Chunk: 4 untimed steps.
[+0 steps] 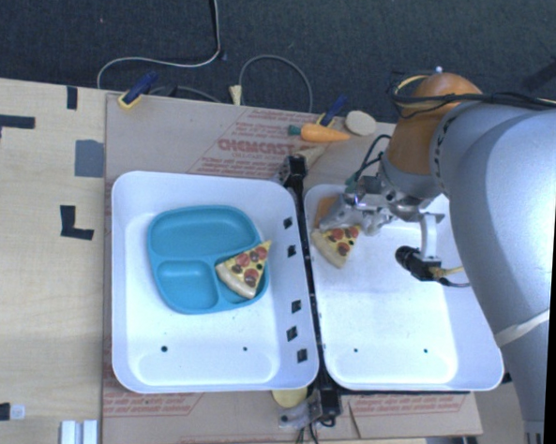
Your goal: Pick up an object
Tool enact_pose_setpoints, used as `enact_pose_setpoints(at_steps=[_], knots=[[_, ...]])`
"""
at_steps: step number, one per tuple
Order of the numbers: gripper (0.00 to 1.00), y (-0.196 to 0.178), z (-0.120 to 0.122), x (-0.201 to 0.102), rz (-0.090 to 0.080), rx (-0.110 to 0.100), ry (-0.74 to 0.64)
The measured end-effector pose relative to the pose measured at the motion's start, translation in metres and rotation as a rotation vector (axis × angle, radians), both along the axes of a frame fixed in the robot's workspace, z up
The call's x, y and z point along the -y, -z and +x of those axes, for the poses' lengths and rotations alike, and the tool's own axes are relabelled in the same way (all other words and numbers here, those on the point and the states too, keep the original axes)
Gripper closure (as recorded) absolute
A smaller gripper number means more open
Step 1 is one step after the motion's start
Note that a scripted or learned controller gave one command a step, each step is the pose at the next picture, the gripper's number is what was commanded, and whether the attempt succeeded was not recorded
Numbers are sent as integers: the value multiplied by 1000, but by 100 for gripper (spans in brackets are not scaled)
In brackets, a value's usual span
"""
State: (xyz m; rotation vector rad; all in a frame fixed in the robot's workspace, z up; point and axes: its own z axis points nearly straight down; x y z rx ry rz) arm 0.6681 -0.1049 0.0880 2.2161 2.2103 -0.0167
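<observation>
Gripper (354, 214) over pizza slice (337, 244); cardboard (254, 147) lettering reads "CHEMCAST".

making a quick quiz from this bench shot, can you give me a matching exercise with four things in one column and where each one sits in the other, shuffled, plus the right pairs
Things
1. blue plastic divided plate
2. toy pizza slice on the plate
3. second toy pizza slice, under the gripper
4. orange toy carrot

Places
A. on the cardboard beyond the bins
B. flat on the floor of the left white bin
C. at the plate's right edge
D. upper left corner of the right white bin

Pairs: 1-B, 2-C, 3-D, 4-A

The two-finger gripper is low over slice 3.
</observation>
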Motion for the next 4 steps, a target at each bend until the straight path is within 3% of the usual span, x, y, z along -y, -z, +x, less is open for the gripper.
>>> enact_pose_setpoints(at_steps=[1,2,3,4], knots=[[0,1,0,6,11,-1,-2],[0,0,0,0,4,0,-1],[0,2,1,6,15,1,-3],[0,2,1,-6,13,1,-5]])
